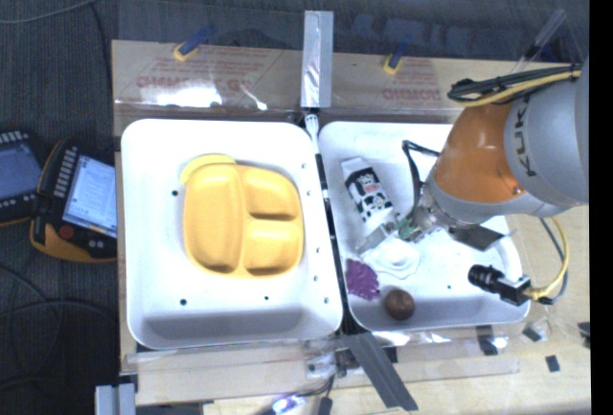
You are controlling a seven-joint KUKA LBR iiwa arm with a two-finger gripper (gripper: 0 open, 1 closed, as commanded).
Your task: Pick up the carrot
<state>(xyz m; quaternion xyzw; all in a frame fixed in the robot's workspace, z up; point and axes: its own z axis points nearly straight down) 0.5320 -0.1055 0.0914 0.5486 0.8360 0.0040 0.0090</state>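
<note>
Two bins side by side. Your left bin has a yellow divided tray in its middle, nothing else in it.

Your right bin has four loose things, all in its left half:
- white carton with black print, far left, lying at a slant
- white lumpy thing, mid bin
- purple cluster, near left, just beside the white thing, maybe grapes, too blurred to be sure
- brown ball at the near wall, just right of the purple cluster

The arm comes in from the right and covers the far right of that bin. The gripper is low over the middle of the bin, between the carton and the white thing, close to both. You can't tell how far open it is at this slant, and you can't see anything held in it.

Carrot: you can't tell where it lies; the arm hides part of the right bin.

Left of the bins, a pendant lies on the floor.
</note>
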